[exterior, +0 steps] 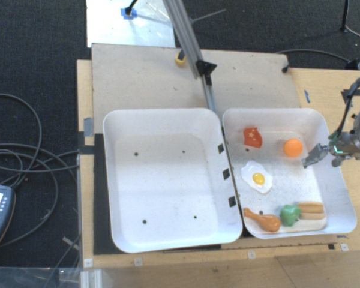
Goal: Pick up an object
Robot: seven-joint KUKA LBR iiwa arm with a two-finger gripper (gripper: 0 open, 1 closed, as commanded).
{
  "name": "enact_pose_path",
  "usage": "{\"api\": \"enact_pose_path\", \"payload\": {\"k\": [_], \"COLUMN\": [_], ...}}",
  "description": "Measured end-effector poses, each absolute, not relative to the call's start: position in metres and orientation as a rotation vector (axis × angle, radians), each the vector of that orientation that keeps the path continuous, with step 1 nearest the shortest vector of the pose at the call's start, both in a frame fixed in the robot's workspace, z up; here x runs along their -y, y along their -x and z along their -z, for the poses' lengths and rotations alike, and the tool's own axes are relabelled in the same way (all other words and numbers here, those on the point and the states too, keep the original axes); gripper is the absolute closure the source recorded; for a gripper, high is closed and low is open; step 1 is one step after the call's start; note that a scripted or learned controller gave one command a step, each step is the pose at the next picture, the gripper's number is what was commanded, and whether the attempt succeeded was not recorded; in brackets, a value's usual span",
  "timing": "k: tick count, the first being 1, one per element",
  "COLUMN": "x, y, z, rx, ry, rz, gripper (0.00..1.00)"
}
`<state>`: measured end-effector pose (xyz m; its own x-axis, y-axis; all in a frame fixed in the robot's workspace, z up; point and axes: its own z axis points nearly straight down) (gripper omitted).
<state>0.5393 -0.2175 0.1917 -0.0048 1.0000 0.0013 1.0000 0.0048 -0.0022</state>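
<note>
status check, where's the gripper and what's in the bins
Gripper low over right bin, right side, holding nothing visible. Nearest: orange ball. Also there: red piece, fried egg, drumstick, green piece, hot dog.

Left bin (121, 179) is wide open floor — tons of room to drop in anywhere. Right bin (333, 131) is tighter: red piece (252, 137) and orange ball (293, 147) up top, fried egg (257, 177) mid-left, then drumstick (263, 219), green thing (290, 214) and hot dog (311, 209) crowd the front wall — the middle-right floor stays free.
</note>
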Motion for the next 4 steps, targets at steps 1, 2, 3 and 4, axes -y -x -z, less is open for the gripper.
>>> {"api": "enact_pose_path", "payload": {"k": [1,2,3,4], "x": [0.217,0.21,0.21,0.211], "y": [-0.54,-0.536,-0.536,-0.538], "z": [-0.193,-0.149,-0.096,-0.11], "rx": [2.228,2.222,2.22,2.225], "ry": [2.216,2.217,2.218,2.222], "rz": [0.002,-0.001,-0.001,0.003], "gripper": [0.0,0.0,0.0,1.0]}}
